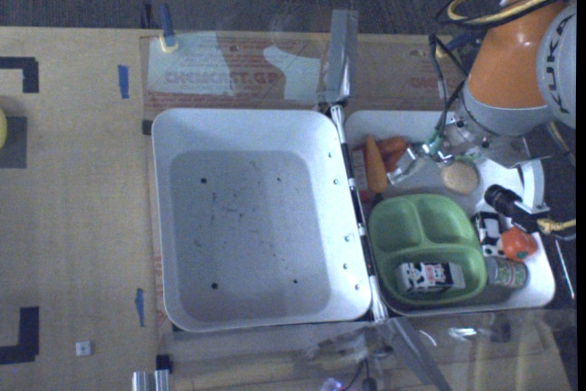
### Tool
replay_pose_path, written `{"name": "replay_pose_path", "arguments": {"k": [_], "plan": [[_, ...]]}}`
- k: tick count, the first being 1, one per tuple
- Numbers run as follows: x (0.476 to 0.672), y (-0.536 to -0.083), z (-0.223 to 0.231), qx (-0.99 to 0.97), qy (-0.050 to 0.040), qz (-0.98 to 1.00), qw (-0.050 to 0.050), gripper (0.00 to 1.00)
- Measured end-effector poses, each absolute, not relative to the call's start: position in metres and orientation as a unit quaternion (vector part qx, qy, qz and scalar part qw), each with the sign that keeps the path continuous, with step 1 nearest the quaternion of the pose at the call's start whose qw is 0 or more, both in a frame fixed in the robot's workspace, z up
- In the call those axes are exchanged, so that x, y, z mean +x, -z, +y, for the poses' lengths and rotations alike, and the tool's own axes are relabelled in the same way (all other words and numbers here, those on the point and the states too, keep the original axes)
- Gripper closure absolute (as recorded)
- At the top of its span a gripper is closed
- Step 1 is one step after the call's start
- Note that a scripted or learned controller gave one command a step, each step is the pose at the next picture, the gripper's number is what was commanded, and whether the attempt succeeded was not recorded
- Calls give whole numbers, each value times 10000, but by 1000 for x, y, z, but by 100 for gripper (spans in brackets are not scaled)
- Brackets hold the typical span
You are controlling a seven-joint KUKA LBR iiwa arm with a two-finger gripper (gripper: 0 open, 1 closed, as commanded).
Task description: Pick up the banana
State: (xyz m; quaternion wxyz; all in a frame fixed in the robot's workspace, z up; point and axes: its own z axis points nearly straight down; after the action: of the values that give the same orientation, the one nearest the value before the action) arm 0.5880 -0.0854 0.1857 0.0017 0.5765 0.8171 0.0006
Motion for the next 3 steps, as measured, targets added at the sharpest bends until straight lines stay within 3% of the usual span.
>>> {"name": "replay_pose_path", "arguments": {"k": [1, 2, 3], "plan": [[530, -90, -109, 5203, -23, 8540, 61, 0], [562, -185, -79, 5322, -7, 8466, 16, 0], [508, -108, -105, 5309, -41, 8474, 68, 0]]}}
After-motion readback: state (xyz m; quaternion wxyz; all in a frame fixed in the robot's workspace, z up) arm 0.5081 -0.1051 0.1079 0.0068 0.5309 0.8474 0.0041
